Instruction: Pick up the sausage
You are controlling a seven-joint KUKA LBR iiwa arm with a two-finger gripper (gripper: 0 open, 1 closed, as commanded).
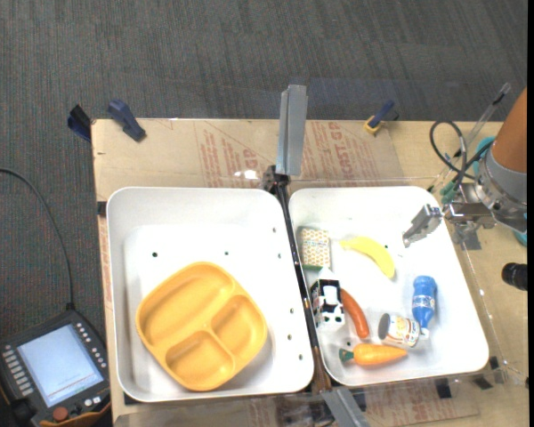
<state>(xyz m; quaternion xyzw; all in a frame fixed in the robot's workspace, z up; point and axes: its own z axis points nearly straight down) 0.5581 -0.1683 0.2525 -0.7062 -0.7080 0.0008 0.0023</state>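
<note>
The sausage (354,313), reddish and slanted, lies in the right bin (445,336) near its front left part, touching the black-and-white cow toy (329,302) on its left, with a small jar (399,329) just to its right and a carrot (374,355) just in front. A banana (371,253), a blue bottle (424,300) and a patterned block (314,246) also lie in that bin, while the left bin (133,212) holds a yellow divided plate (201,325). The jaws (421,226) hang over the right bin's far right side, well apart from the sausage, holding nothing, and whether they stand wide or narrow I cannot tell.
</note>
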